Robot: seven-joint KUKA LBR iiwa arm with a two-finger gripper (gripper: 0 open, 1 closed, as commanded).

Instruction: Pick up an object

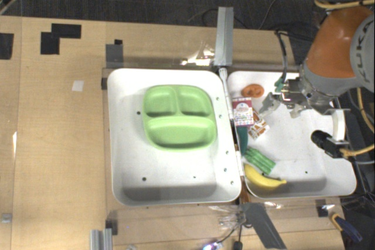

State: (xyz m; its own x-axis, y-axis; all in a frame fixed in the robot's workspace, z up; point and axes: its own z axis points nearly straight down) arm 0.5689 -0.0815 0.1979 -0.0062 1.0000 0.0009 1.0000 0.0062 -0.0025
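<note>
- I am reaching in from the right, with my gripper (281, 103) hanging over the upper middle of the right bin (328, 181).
- My fingers (268, 103) are standing spread apart, with nothing between them.
- The left bin (126, 143) is holding a green divided plate (179, 116), which is lying flat near the bin's middle with its two small compartments toward the far side and its one long compartment toward the near side.
- The right bin is holding everything else, crowded along its left side.
- An orange round item (253, 91) is lying near the far wall, just left of my gripper.
- A red and white packet (242, 112) is lying against the left wall, and a small wrapped packet (258, 129) is sitting just beside it, below my fingers.
- A green item (259, 161) is lying nearer the front, touching the banana (263, 178), which is resting in the front left corner.
- The right half of that bin's floor is showing bare white.
</note>
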